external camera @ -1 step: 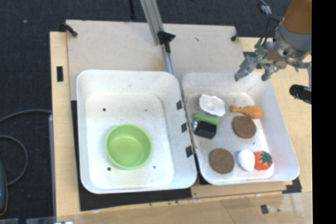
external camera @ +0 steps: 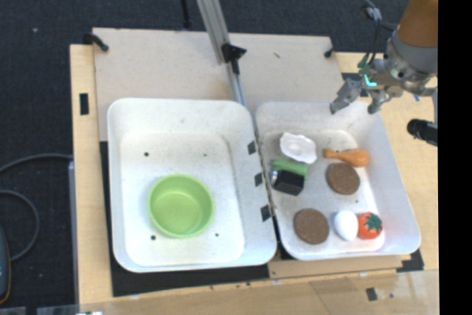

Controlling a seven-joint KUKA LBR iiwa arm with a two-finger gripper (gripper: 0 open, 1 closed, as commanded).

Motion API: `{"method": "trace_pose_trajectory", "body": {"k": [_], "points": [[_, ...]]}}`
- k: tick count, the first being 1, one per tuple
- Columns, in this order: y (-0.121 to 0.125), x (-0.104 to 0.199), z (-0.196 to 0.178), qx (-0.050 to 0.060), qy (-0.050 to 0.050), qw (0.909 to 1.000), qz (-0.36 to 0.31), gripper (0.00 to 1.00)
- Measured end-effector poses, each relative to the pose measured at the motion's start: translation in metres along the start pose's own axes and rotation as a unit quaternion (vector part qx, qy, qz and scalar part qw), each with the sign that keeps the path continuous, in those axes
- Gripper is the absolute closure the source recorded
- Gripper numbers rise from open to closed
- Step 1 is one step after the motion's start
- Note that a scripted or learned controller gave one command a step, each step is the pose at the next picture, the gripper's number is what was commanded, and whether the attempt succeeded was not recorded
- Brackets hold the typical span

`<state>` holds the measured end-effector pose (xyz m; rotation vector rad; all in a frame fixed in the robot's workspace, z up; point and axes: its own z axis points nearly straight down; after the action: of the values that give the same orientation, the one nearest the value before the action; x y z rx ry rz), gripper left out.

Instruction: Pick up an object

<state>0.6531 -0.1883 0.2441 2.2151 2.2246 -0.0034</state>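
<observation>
One green bowl [external camera: 181, 205], two brown discs [external camera: 311, 226], possibly one egg [external camera: 345, 225].

I count two white bins [external camera: 118, 158] on my bench. One green bowl [external camera: 181, 205]. Two brown round discs [external camera: 343, 178], one just below my gripper [external camera: 358, 99], the other farther off. One egg [external camera: 345, 225], one tomato [external camera: 369, 226], one drumstick [external camera: 348, 156], one white crumpled piece [external camera: 298, 147], one green-and-black item [external camera: 287, 175].

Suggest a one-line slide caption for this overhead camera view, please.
Open gripper above the right bin of toy food; green bowl sits alone in the left bin.
</observation>
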Motion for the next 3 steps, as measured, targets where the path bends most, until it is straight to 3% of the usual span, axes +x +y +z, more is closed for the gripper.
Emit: {"method": "trace_pose_trajectory", "body": {"k": [3], "points": [[-0.01, -0.001, 0.146, 0.002, 0.001, 1.0, 0.002, 0.0]]}}
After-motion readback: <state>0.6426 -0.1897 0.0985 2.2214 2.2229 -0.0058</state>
